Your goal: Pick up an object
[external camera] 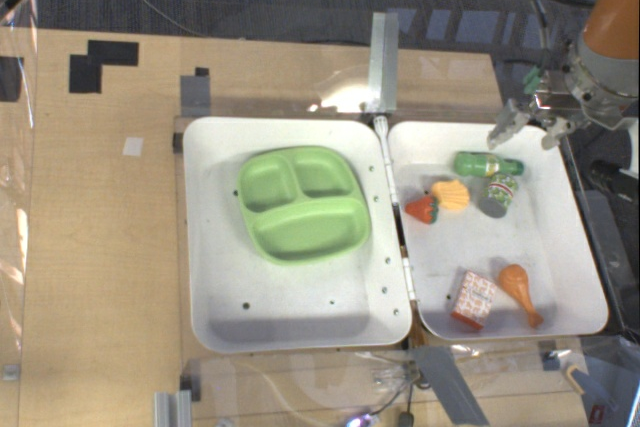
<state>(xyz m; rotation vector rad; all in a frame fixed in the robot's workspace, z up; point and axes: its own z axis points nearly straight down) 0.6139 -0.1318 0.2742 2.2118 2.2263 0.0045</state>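
The wooden desk carries two shallow white plastic bins. The left bin holds a smooth green divided plate. Right of that plate, the right bin holds a green bottle lying flat, a grey can, a boxy red-and-white carton, an orange drumstick-shaped toy, a yellow corn piece and a red strawberry. The grey arm leans in far right of the plate, above the bin's back edge. Its pincer is spread, fingers apart, pinching nothing, just above the bottle
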